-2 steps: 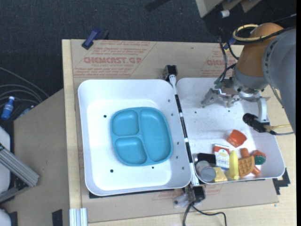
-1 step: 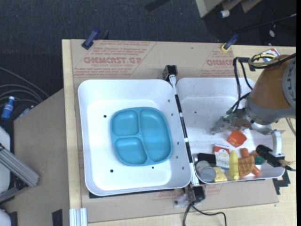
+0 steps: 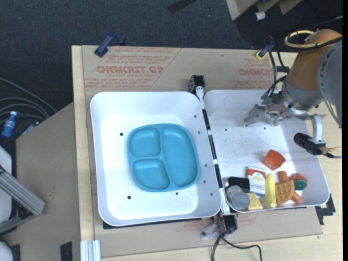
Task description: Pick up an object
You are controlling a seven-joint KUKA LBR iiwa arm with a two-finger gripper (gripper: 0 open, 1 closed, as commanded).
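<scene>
We see two bins side by side on the bench [image 3: 163,64]; the left bin [image 3: 109,145] holds a divided plate [image 3: 163,156] near its middle; the right bin [image 3: 228,118] holds a cluster of small objects [image 3: 266,186] in its near right corner; the gripper [image 3: 265,115] hangs over the far right part of the right bin, well apart from that cluster.
</scene>
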